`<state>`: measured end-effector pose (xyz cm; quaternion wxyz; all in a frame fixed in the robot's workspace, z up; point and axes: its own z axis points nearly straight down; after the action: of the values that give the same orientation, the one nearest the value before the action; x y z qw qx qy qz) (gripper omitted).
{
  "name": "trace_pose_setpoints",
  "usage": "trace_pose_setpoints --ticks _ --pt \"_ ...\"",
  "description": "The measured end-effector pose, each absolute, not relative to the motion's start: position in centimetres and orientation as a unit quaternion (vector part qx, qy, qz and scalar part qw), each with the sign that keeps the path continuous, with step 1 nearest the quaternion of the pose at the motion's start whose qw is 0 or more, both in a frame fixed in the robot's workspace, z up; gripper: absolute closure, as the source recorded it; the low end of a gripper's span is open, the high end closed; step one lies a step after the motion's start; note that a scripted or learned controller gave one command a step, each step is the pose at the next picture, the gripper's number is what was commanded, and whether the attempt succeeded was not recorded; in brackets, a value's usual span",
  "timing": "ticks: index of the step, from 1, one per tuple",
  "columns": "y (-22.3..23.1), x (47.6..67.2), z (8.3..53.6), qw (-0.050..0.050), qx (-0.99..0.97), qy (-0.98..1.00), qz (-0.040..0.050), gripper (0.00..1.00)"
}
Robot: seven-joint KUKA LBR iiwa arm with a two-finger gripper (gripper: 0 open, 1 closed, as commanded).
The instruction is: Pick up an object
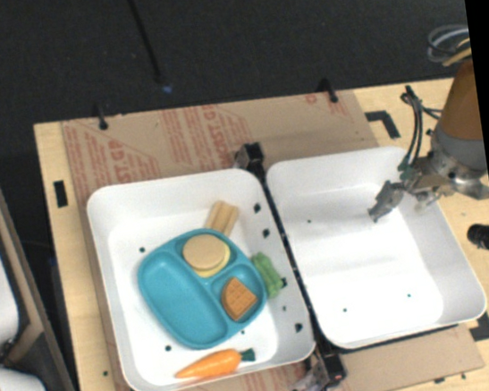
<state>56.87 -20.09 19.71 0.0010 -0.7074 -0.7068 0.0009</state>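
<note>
Over the right bin point(439, 298), near its upper right corner, the jaws point(388, 201) hang with nothing between them; whether they stand open or closed I cannot tell, since the tip shows as one dark grey shape. The arm point(461, 114) reaches in from the right, its orange band above the wrist.

By my judgement the task is at its start: nothing is grasped, and every candidate lies across the divider in the left bin point(113, 254). There a blue tray point(178, 303) sits tilted, carrying a round tan disc point(207, 251) in one compartment and a brown waffle-like piece point(238, 297) in another. A wooden block point(222, 215) pokes out at the tray's top edge, a green piece point(267, 274) rests against its right side, and a carrot point(216, 363) lies apart near the bin's front wall.

The next move calls for travel leftward over the two bin rims, then a descent. The carrot looks the easiest pick; the other pieces crowd the tray, and the front wall stands close beside the carrot.
</note>
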Motion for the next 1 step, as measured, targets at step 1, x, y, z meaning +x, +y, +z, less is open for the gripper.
trace_pose_setpoints --ticks 1 --pt "-21.12 56.39 14.48 0.002 -0.708 -0.707 0.0013 0.00"
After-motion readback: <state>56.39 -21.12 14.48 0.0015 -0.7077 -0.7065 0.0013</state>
